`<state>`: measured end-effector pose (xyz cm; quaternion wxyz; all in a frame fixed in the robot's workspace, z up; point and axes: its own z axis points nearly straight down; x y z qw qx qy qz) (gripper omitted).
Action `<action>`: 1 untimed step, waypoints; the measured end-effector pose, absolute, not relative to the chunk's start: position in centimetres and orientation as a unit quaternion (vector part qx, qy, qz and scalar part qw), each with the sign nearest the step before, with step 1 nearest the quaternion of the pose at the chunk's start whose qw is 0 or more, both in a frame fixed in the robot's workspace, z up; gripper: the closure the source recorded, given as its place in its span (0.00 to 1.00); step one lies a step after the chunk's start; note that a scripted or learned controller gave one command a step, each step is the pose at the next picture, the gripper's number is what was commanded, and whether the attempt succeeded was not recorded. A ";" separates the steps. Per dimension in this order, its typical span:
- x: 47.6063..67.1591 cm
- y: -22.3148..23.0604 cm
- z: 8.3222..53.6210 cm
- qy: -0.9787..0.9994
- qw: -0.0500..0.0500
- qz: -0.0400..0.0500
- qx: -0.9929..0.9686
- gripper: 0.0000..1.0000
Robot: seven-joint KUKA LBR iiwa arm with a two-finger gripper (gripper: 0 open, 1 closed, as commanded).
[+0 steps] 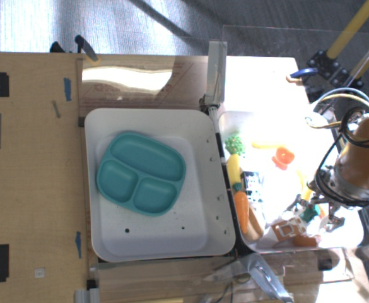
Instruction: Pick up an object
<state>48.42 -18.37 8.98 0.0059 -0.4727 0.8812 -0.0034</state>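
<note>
The gripper (310, 212) hung low over the near right corner of the right bin (269, 122), and I honestly couldn't tell how its fingers stood. The carrot (240, 208), banana (233, 167) and broccoli (234, 143) lay along that bin's left wall, well apart from it, with a teal divided plate (140, 173) in the left bin (200, 226); the arm (359, 156) came in from the right, orange band above the wrist

The arm (359, 153) is cut off by the right edge. Glare washes out the right bin (266, 131) left of the claw (310, 214), blurring its rim. The small brown-and-teal things (294, 226) beside the claw are too jumbled to name, and its fingers cannot be made out.
</note>
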 end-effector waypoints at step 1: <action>54.3 -21.4 8.8 0.917 0.005 0.005 -0.399 0.00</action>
